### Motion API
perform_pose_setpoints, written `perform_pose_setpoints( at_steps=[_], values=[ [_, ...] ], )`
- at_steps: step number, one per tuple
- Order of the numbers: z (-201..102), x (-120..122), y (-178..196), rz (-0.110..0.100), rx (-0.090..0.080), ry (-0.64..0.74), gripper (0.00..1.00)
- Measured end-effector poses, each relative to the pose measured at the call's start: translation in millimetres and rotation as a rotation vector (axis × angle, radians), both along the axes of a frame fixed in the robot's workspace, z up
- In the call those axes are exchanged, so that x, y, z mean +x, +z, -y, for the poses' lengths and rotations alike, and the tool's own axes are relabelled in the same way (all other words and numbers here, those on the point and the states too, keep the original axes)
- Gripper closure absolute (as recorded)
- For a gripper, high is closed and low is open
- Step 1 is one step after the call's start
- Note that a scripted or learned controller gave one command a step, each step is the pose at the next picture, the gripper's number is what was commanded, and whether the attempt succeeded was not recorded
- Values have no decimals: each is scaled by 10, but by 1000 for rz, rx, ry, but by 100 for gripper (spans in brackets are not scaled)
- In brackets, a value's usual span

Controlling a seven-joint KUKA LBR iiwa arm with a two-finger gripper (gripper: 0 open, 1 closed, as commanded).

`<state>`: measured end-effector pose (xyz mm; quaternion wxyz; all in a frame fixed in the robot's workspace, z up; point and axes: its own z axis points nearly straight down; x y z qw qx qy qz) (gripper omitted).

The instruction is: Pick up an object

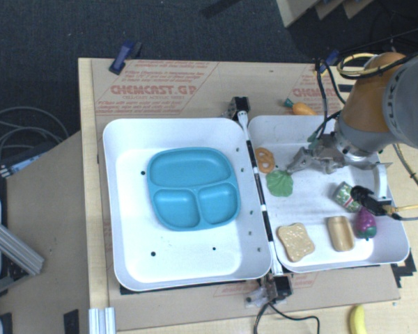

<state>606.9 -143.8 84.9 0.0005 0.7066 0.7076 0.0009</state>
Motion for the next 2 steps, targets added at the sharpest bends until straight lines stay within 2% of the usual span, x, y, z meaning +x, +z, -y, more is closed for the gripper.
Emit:
perform_pose_setpoints(
  at_steps=[1, 2],
  values=[
    [445, 265, 887, 2, -3, -2, 0],
    [692, 593, -21, -11, 13, 2, 0]
  ],
)
